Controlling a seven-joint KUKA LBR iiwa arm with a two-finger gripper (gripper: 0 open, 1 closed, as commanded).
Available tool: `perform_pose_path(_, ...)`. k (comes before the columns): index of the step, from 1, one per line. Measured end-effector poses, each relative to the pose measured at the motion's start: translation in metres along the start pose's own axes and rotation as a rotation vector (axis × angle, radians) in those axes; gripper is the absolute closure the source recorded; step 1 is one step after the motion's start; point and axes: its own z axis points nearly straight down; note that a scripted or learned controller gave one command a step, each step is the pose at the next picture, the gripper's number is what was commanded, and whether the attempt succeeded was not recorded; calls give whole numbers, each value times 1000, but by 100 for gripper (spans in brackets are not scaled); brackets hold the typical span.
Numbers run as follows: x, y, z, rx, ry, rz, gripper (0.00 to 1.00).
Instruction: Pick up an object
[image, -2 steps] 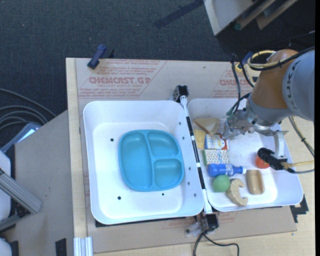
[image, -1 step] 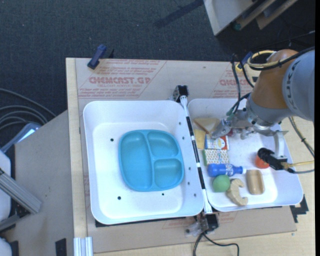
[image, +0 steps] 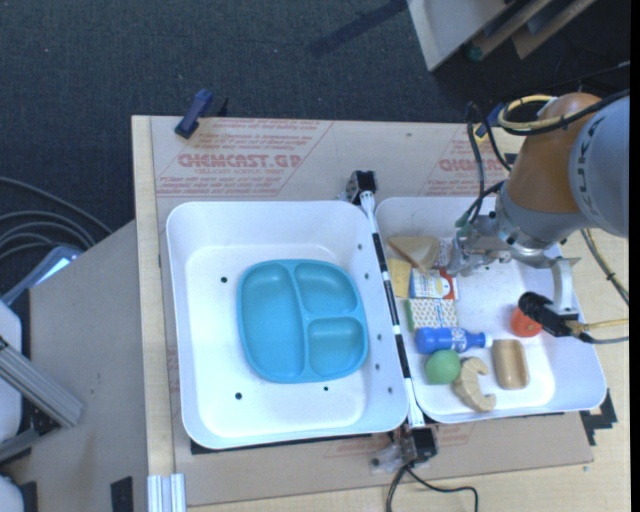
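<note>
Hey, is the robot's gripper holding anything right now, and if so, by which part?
It cannot be told. The gripper sits low over the right bin, near the milk carton, but nothing is visibly between its fingers.

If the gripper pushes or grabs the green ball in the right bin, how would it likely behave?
The green ball looks round and smooth, so it would probably roll when nudged and might slip from a two-finger pinch. It sits against the blue bottle and the croissant, which may limit rolling. It seems small, so likely light.
</note>
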Motion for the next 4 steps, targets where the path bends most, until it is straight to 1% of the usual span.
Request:
perform_pose_path(1, 94, 12, -70, 6, 3, -4, 100)
perform_pose_path(2, 93, 11, -69, 7, 2, -3, 0)
perform_pose_path(3, 6, -10, 4, 10, 1, -1, 0)
perform_pose_path(4, 7, -8, -7, 7, 2, -1, 100)
